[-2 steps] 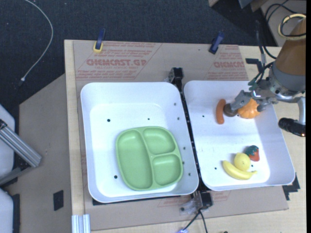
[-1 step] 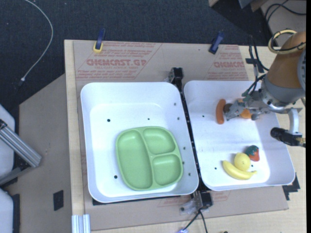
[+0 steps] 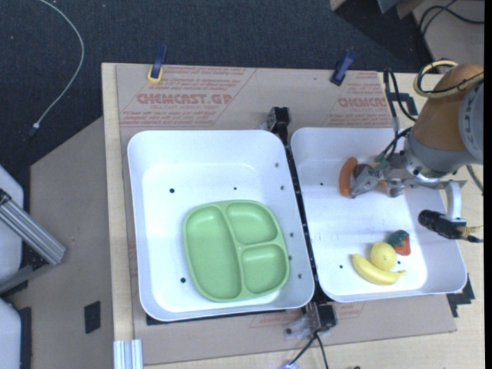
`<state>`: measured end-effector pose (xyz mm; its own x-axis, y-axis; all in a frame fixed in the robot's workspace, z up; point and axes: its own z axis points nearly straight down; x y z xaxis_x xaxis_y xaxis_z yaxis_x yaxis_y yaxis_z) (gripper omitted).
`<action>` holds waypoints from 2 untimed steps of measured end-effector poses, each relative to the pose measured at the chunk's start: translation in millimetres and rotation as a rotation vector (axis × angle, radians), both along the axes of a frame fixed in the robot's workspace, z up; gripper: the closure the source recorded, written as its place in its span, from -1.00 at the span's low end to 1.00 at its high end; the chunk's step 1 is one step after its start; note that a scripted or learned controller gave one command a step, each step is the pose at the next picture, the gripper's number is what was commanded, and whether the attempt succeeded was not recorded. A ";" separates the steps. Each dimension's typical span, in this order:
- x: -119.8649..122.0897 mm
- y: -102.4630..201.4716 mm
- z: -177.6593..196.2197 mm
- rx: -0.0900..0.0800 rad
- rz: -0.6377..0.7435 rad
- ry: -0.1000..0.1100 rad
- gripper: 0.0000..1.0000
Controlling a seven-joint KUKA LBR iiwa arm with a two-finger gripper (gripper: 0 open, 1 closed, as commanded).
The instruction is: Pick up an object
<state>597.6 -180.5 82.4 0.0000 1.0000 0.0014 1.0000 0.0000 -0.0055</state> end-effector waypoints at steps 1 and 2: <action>1.7 -0.2 13.1 -0.002 0.000 -0.006 1.00; -2.0 -6.9 73.7 -0.004 -0.001 -0.012 1.00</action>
